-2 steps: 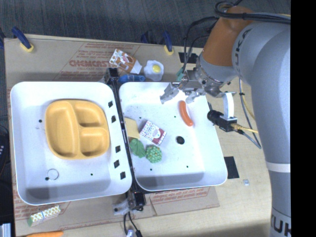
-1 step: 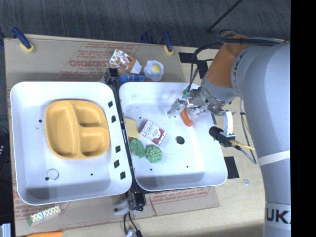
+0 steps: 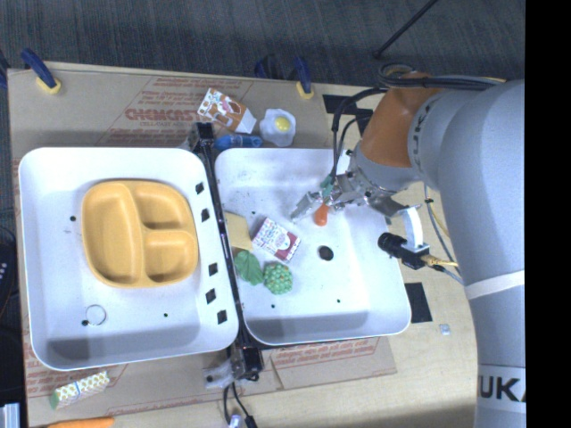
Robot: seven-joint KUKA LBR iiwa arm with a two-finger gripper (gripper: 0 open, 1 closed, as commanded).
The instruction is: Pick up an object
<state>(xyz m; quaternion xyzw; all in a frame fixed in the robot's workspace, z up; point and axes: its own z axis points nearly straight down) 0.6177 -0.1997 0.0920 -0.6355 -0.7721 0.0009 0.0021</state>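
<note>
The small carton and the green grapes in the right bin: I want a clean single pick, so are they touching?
Apart. In the camera view, a strip of white bin floor separates the small carton from the green grapes below it.

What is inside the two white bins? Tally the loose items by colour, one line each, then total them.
Yellow: 2, divided tray in left bin, flat piece in right bin
Green: 2, leafy piece, bumpy cluster
Orange: 1, small piece by the gripper
Pink-and-white: 1, carton
Total: 6
</note>
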